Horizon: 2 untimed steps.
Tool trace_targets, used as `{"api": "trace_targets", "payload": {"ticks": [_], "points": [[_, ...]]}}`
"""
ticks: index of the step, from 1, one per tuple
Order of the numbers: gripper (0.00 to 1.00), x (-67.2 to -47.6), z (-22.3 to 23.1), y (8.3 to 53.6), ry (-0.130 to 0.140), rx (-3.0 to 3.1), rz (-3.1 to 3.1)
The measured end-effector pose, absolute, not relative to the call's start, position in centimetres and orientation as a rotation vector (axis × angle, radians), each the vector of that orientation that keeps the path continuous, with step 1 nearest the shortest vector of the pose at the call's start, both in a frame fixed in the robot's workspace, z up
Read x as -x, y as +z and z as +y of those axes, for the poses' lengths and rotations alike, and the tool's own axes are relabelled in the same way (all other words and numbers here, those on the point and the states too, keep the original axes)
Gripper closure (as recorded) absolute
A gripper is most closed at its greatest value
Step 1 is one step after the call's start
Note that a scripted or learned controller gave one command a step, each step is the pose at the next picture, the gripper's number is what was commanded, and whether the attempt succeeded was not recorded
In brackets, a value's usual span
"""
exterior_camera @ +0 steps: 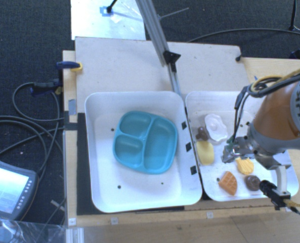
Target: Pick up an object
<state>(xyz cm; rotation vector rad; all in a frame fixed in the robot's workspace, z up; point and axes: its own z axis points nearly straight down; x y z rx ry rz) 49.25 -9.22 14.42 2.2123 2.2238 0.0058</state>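
Several small toy foods lie in the right bin, toward the tabletop's right edge. Just beside the hand sits a yellow ridged piece: probably light, stiff plastic, best pinched across its width. Whether the hand is open, I cannot tell.

Bins: looking like smooth white plastic, slightly glossy.
Divided plate: showing as smooth blue plastic, soft sheen, left of the gripper.
Bench board: appearing matt, pale, faintly speckled.
Arm band: gleaming glossy orange.
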Motion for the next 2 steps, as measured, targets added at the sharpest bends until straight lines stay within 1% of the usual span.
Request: {"api": "trace_targets", "payload": {"ticks": [1, 2], "points": [[1.00, -48.99, -9.70, 20.60, 0.008, -2.211, 2.222], [1.00, -49.10, -9.70, 20.67, 0.002, -2.214, 2.226]]}}
